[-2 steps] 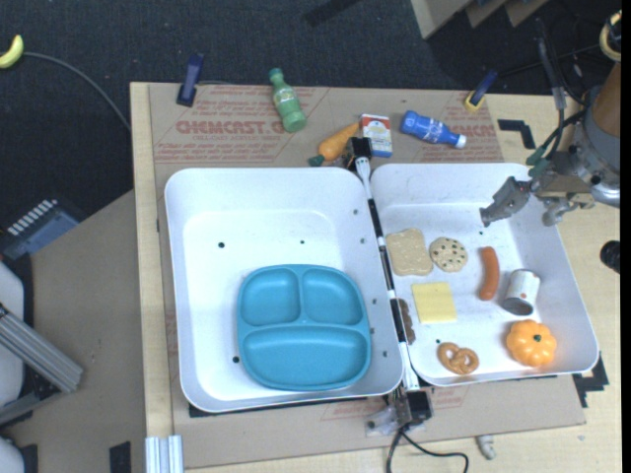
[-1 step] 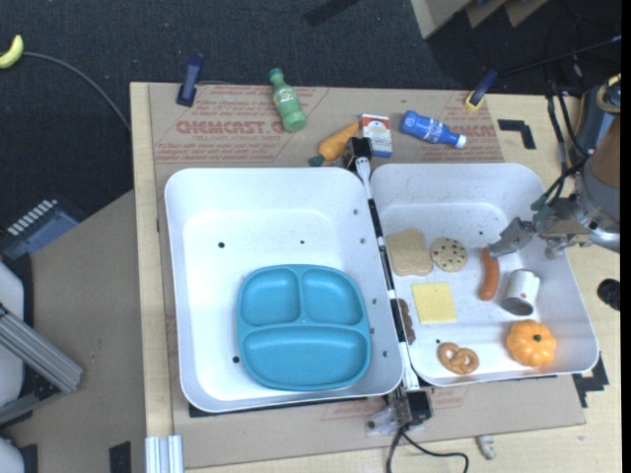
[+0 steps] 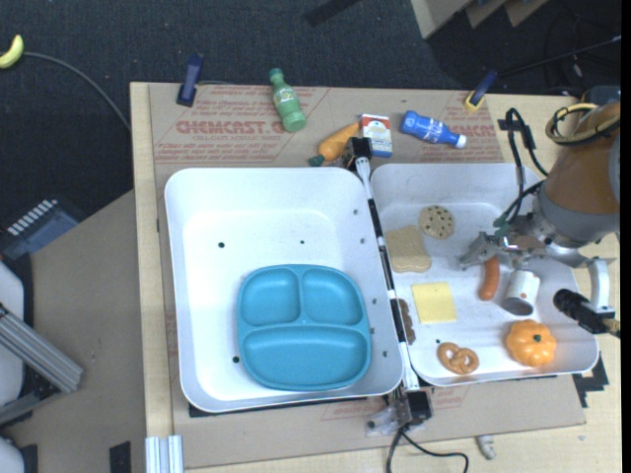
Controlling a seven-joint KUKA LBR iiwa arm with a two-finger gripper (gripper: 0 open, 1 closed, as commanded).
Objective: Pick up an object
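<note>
- Sausage (image 3: 489, 280) – a small orange-red piece lying on the floor of the right bin (image 3: 463, 187), just below the gripper (image 3: 485, 256) as the camera sees it, very close to it; whether they touch cannot be told
- The gripper sits low inside the right bin at the end of the grey arm (image 3: 577, 180), which reaches in from the right; from this angle it cannot be told whether the gripper is wide or narrow, and nothing is seen held in it
- White cup (image 3: 521, 290) lies just to the lower right of the gripper, right beside the sausage
- Orange pumpkin (image 3: 530, 344) sits further down from the gripper, near the bin's front edge
- Pretzel (image 3: 458, 358) is below and slightly left of the gripper, well apart from it
- Yellow cheese slice (image 3: 434, 303) lies to the gripper's lower left, flat on the bin floor
- Slice of bread (image 3: 407, 248) is to the left of the gripper, against the bin's left wall
- Cookie (image 3: 437, 222) lies up and to the left of the gripper, near the bread
- Left bin (image 3: 197, 264) – far to the gripper's left – holds a blue divided plate (image 3: 303, 325)
- On the tabletop (image 3: 237, 126) beyond the bins, up and left of the gripper, lie a green bottle (image 3: 288, 100), a blue bottle (image 3: 432, 129) and a small carton (image 3: 375, 134)
</note>
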